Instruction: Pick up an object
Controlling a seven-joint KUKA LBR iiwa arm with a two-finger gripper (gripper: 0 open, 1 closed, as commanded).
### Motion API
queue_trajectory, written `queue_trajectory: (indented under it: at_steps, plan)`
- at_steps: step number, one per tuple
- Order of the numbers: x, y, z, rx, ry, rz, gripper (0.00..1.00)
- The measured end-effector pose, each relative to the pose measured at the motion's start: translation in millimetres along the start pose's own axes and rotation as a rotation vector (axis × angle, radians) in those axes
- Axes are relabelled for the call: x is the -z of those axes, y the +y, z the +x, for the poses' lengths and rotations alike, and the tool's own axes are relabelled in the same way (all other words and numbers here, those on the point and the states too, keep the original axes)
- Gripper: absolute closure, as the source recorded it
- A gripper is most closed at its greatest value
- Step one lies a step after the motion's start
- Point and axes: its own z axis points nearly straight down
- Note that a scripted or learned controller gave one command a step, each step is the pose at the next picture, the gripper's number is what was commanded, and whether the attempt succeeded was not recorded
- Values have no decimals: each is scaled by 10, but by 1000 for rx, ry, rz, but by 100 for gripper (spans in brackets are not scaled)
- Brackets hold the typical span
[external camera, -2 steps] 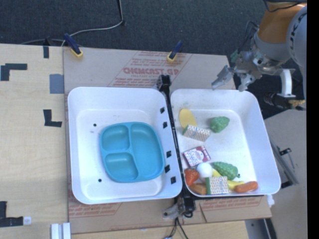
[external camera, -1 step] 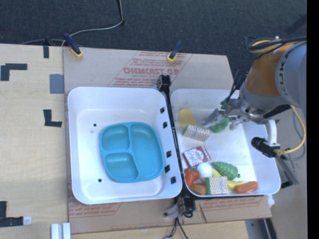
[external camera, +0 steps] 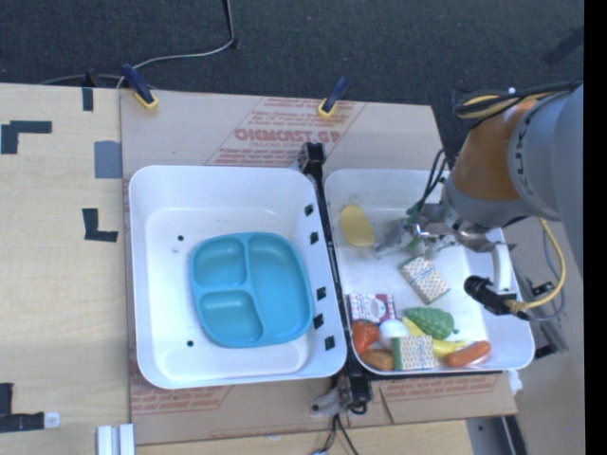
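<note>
White plastic, two shallow bins side by side on a cardboard sheet (external camera: 285, 131) over the bench.

Left bin (external camera: 152, 254): one blue divided tray (external camera: 251, 287), three compartments, lying flat near the middle.

Right bin (external camera: 379, 183): yellow rounded object (external camera: 357, 225) near the far left corner, apart from the rest. Small patterned box (external camera: 424, 279) lying tilted toward the middle, just below the gripper. Cluster along the near edge: red-and-white carton (external camera: 372, 306); green leafy toy vegetable (external camera: 432, 322); white-capped item (external camera: 391, 330); orange piece (external camera: 365, 335); green-and-white packet (external camera: 413, 351); orange-red sausage-shaped piece (external camera: 468, 353). These pieces touch or overlap one another.

Arm (external camera: 531, 159): grey with orange band, entering from the right, over the upper right part of the right bin. Gripper (external camera: 410, 235): low in the bin, between the yellow object and the patterned box, pointing left; its spread cannot be told from this angle, and nothing is seen between its tips.

Bench extras: two yellow-and-blue clamps (external camera: 140, 88) at the cardboard's far edge; a black cable (external camera: 226, 8) on the dark floor beyond.
</note>
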Motion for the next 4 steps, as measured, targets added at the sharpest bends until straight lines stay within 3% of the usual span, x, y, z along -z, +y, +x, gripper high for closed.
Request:
queue_trajectory:
  at_steps: [1, 2, 4]
  plan:
    - [-201, -572, -297, 0, -8, -18, 0]
    - [-196, 221, 324, 3, -5, -18, 0]
    - [-201, -261, 172, 2, -6, -19, 0]
